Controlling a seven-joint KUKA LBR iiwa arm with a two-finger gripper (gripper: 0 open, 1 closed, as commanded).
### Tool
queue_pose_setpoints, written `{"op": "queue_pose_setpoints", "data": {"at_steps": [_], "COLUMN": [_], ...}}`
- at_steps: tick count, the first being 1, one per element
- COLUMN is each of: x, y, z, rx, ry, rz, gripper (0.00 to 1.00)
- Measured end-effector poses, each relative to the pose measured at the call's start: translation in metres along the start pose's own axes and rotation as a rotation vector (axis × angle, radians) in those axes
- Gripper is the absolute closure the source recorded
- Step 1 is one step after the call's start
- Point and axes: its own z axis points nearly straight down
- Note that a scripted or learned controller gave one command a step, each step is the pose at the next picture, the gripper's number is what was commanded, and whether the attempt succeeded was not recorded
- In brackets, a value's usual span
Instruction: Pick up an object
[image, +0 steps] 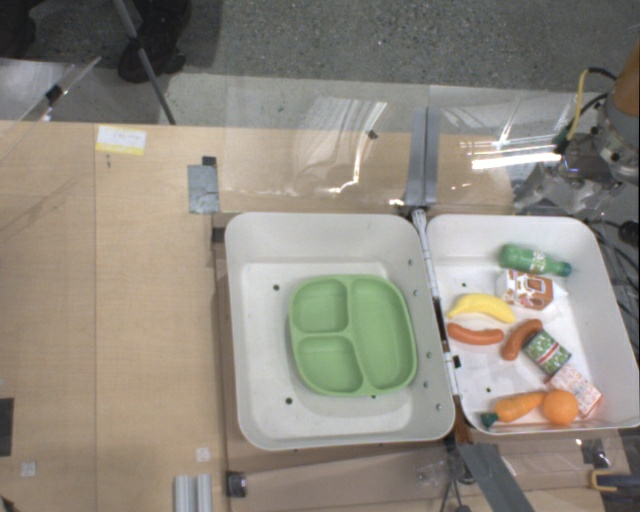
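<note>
- Overhead, two shallow white bins sit side by side on the wooden worktop; left bin, right bin.
- Left bin: a green three-compartment plate lies flat near the middle, nothing on it.
- Right bin holds the pickable objects, all loose on the floor of the bin.
- Green bottle on its side near the bin's far edge.
- Small white-and-red carton just below the bottle.
- Yellow banana toward the bin's left wall; a red sausage just beneath it, close or touching, cannot tell which.
- Second sausage, tilted, near the bin's middle.
- Green-and-red box just beside that sausage; a pale pink packet further toward the near right corner.
- Carrot and orange along the near edge, touching or nearly so.
- Arm hardware sits at the far right corner of the worktop, outside the bins, well apart from the objects.
- Claw: state cannot be told.
</note>
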Motion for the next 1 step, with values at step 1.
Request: {"op": "queue_pose_setpoints", "data": {"at_steps": [1], "x": [-0.0028], "y": [-0.0599], "z": [0.1549], "rx": [-0.021], "ry": [-0.006], "rz": [0.085], "gripper": [0.0]}}
